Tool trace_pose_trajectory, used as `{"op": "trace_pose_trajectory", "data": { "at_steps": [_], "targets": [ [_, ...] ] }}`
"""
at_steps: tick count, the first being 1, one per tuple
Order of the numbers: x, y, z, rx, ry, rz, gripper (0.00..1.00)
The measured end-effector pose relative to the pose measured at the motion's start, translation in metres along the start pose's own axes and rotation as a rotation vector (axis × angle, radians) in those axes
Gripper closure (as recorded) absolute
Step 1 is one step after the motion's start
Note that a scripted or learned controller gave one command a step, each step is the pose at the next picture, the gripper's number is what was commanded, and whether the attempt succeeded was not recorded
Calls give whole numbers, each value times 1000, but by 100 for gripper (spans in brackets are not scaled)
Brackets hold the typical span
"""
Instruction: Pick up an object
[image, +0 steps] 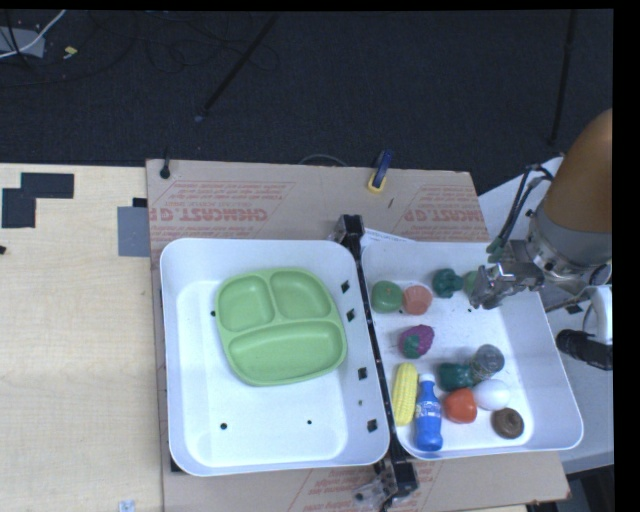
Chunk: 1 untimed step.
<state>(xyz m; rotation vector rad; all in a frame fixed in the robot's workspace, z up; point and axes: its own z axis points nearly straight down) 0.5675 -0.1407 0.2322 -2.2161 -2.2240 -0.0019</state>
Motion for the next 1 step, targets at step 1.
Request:
{"op": "trace_pose_trajectory", "data": {
  "at_steps": [1],
  "targets": [
    [49, 13, -4, 1, 0, -1, 100]
  ]
}}
